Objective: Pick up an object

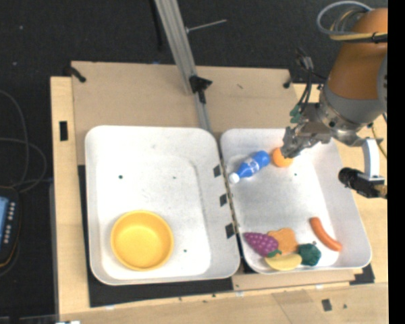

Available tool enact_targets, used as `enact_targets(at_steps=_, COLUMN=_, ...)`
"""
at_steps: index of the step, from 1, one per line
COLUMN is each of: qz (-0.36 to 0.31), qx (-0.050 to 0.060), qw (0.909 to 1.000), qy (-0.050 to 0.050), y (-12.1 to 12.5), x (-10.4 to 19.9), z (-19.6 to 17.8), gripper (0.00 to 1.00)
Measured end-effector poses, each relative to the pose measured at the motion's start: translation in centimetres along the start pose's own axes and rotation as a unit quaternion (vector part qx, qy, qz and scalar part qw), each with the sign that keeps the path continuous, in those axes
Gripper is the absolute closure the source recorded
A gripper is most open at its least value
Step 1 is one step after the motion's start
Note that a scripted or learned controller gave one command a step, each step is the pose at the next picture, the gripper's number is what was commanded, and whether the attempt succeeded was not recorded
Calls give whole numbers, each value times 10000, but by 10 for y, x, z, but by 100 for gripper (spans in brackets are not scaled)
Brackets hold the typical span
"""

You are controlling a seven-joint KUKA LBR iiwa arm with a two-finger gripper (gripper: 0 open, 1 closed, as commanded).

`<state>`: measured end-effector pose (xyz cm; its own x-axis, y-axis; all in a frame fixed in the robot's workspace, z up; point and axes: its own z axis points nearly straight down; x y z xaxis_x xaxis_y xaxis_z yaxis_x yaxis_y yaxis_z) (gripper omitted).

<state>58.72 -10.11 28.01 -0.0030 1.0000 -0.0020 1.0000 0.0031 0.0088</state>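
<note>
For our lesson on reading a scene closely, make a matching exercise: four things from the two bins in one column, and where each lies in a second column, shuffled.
Things:
1. yellow bowl
2. blue bottle
3. orange ball
4. sausage

Places:
A. right bin, near its right wall
B. left bin, front part
C. right bin, back part, just under the tool
D. right bin, lying by the wall shared with the left bin

Pairs: 1-B, 2-D, 3-C, 4-A

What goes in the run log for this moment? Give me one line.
arm: over right bin | gripper: low beside orange ball | blue bottle: lying nearby | grasp: unconfirmed
</note>
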Motion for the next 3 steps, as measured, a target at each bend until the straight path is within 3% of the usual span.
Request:
enact_targets(at_steps=1, qz=-2, qx=36, qw=10000, qy=-4, y=0, x=-2, z=2, gripper=100)
enact_targets(at_steps=3, qz=-20, qx=28, qw=10000, qy=11, y=21, x=97, z=9, gripper=100)
